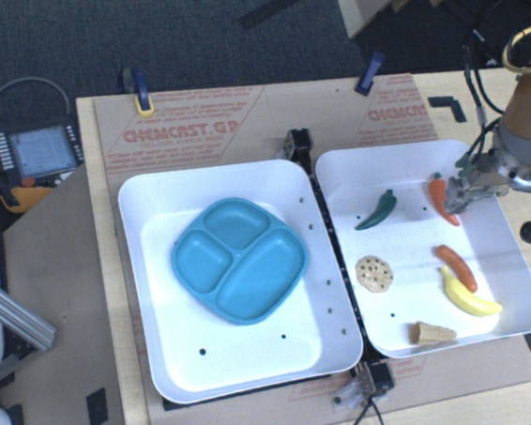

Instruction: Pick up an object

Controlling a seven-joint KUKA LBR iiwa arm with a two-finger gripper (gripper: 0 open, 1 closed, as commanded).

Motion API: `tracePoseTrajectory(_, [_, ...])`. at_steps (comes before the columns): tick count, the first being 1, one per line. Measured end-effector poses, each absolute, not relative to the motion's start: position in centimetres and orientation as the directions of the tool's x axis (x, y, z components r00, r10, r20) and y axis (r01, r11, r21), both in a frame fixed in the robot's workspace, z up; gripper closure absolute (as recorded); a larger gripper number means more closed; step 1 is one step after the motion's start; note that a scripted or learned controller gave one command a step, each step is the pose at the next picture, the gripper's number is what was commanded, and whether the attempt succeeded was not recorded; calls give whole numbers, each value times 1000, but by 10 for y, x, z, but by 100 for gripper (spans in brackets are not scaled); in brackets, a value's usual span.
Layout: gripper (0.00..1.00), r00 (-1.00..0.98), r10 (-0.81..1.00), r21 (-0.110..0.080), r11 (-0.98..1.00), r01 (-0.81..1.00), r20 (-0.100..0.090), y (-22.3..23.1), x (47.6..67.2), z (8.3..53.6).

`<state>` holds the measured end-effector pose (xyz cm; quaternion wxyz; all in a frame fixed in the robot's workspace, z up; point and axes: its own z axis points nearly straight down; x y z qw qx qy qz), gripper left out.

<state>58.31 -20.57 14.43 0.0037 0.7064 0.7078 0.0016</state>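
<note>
I am looking down on the surface (106,223), which is carrying two shallow white plastic bins side by side. The left bin (168,359) is holding a blue plastic divided plate (240,259) with three compartments, lying flat a little toward the bin's far edge.

The right bin (404,183) is holding the loose pieces. A dark green toy chilli pepper (377,210) is lying near the far left part of the bin, tilted. A round tan cookie with dark specks (374,273) is sitting close to the bin's left edge, about midway along it. A tan wedge-shaped toy (433,333), like a cone lying on its side, is resting by the near edge. A yellow toy banana (469,295) is curving along the near right part, and an orange-red toy sausage (456,266) is lying just beside it, touching or nearly touching its upper end.

A second orange-red elongated toy (443,201) is sitting near the bin's far right corner. The hand (459,188) is hanging right at that piece, reaching in over the bin's right edge. I cannot tell whether it is clenched or released, or whether it has hold of the toy.
</note>
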Motion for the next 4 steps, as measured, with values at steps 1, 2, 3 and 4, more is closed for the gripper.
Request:
tracePoseTrajectory(1, [100, 1, 1000, 7, 0, 1000, -4, -212, 575, 198])
tracePoseTrajectory(2, [100, -1, 1000, 7, 1, 1000, -3, -212, 577, 238])
tracePoseTrajectory(3, [100, -5, 1000, -3, 5, 1000, 3, -160, 559, 227])
tracePoseTrajectory(4, [100, -6, 1000, -3, 6, 1000, 3, -106, 553, 218])
